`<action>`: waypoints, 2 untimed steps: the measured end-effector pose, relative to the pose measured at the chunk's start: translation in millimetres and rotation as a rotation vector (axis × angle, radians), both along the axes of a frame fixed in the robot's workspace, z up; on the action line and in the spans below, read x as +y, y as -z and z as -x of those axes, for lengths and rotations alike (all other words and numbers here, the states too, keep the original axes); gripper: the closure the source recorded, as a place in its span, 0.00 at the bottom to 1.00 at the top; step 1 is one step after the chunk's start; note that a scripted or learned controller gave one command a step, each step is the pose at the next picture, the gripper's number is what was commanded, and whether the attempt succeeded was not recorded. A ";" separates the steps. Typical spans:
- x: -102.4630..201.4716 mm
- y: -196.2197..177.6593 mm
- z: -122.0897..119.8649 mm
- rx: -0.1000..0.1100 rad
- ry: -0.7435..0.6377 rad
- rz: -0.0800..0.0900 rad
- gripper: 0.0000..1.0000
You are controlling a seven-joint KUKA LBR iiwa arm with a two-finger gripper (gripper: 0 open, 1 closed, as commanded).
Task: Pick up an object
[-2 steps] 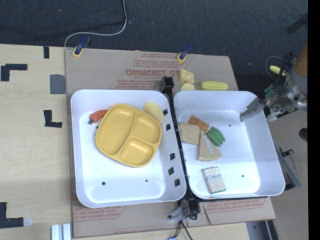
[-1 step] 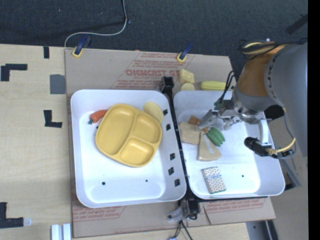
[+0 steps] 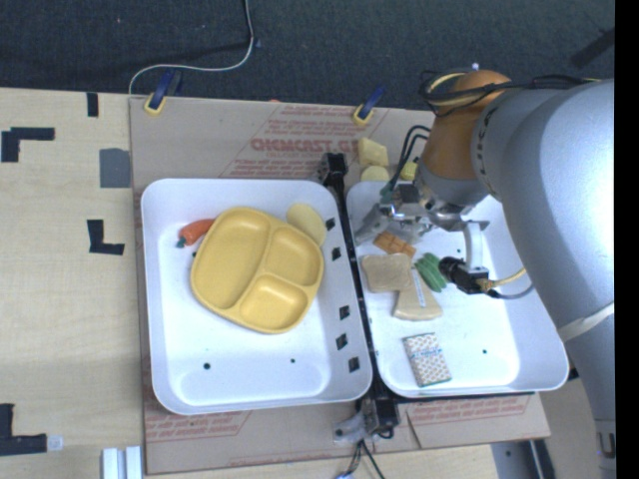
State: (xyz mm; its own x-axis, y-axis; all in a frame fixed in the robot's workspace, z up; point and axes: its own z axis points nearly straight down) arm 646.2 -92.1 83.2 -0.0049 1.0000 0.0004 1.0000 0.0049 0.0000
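Observation:
My gripper (image 3: 397, 215) hangs low over the far left part of the right bin (image 3: 499, 362), under the orange-banded wrist. Just below it lies a small orange piece (image 3: 391, 242). Nearer the front are a tan bread-like slice (image 3: 386, 272), a pale wedge (image 3: 417, 304) and a green piece (image 3: 431, 270). A small patterned packet (image 3: 426, 357) sits near the bin's front. Two pale yellow pieces (image 3: 372, 154) lie at the bin's far edge, partly behind the arm.
The left bin (image 3: 240, 377) holds a yellow divided plate (image 3: 258, 268), an orange carrot-like piece (image 3: 196, 231) at its far left and a pale yellow lump (image 3: 308, 222) by the divider. The grey arm covers the right bin's far right side.

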 end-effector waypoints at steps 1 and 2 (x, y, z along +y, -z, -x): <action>-1.0 -10.7 1.0 0.001 0.001 -0.001 1.00; 77.2 -104.8 42.7 0.001 -0.001 -0.003 1.00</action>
State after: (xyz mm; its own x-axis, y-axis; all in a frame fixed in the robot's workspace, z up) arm 603.5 -14.9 188.0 -0.0064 1.0000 0.0029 1.0000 0.0064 -0.0011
